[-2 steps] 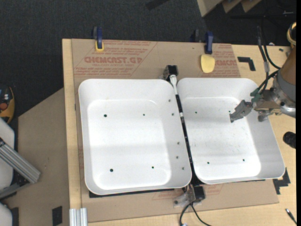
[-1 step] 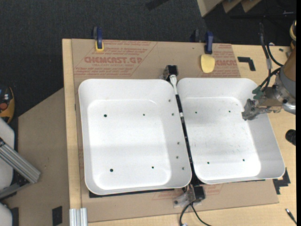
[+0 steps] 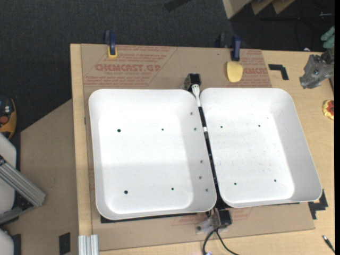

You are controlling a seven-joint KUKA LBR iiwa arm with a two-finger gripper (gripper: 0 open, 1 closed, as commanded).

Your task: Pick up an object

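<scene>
Grey metal gripper (image 3: 317, 70) sits off by the bench's right edge, grip state unreadable; both shallow white plastic bins (image 3: 143, 102) look bare, so a pick risks closing on air.

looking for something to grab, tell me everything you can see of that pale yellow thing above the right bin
The small pale yellow rounded object looks soft and matte, foam or sponge perhaps. It lies on the brown cardboard sheet, just beyond the far rim of the right white bin, directly below a blue clamp. It seems apart from the rim; its exact shape is unclear.
</scene>
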